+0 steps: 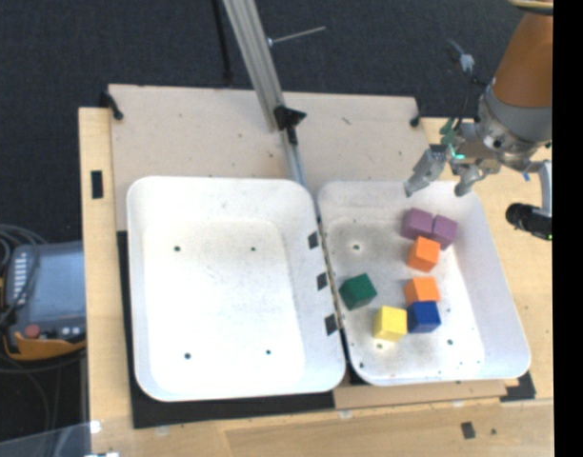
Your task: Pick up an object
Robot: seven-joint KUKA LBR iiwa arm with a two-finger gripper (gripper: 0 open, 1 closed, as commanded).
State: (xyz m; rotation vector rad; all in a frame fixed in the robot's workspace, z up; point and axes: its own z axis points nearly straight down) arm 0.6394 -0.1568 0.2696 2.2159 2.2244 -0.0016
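A dark carpet floor lies under a light wooden bench [206, 127]. On the bench sit two shallow white plastic bins side by side. The big left bin [158, 208] has only small dots and smudges in it. The right bin [492, 284] is the landmark here, because all the blocks are in it.

The grey robot arm with an orange band [528, 60] comes in above the far right corner of the right bin. A tall silver metal post [256, 50] leans up behind the gap between the bins.

The two-finger gripper [444, 177] hangs over the far edge of the right bin. Its fingers are spread apart and nothing is between them.

Just below it, near the far right side of that bin, lie two purple blocks [428, 225], touching each other. An orange cube [425, 253] touches them. Closer to the front are another orange cube [422, 288], a blue cube [425, 315] and a yellow cube [390, 323], all bunched up. A green cube [358, 290] sits alone, near the bin's left wall.

The blocks look small, light and hard. I think the green one is easiest to grab, by two flat sides.
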